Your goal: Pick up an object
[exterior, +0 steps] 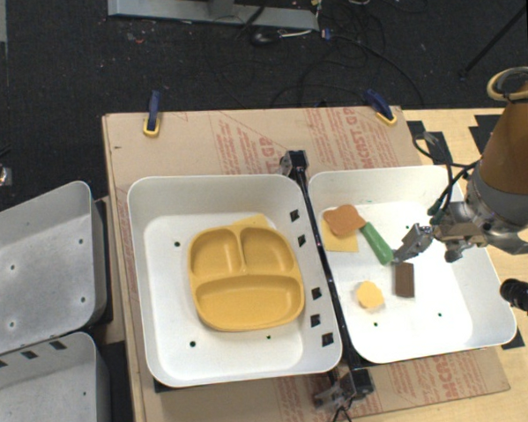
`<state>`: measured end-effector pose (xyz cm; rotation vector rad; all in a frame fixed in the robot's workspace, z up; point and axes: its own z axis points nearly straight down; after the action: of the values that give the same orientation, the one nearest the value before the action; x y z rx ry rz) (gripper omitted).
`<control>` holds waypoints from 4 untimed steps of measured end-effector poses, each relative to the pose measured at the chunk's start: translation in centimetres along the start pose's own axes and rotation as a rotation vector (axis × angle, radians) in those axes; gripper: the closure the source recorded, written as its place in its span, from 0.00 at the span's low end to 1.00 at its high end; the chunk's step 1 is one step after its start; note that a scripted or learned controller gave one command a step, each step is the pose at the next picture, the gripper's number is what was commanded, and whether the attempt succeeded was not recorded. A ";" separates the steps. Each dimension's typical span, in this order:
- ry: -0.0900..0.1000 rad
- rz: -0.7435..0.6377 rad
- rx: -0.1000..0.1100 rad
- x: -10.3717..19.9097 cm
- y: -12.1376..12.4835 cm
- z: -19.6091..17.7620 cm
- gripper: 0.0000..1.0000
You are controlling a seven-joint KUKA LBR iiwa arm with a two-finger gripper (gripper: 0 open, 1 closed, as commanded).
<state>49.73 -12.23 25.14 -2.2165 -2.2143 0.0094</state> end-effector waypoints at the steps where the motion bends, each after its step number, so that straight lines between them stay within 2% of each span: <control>1: -0.001 -0.002 -0.009 0.0 0.2 -0.4 0.00; 2: -0.001 0.000 -0.006 0.4 1.2 4.7 0.00; 3: 0.000 0.001 -0.003 -0.4 0.8 10.7 0.00; 4: -0.004 0.001 -0.014 -0.4 1.0 15.7 0.00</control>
<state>50.57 -12.63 9.42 -2.2263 -2.2222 -0.0010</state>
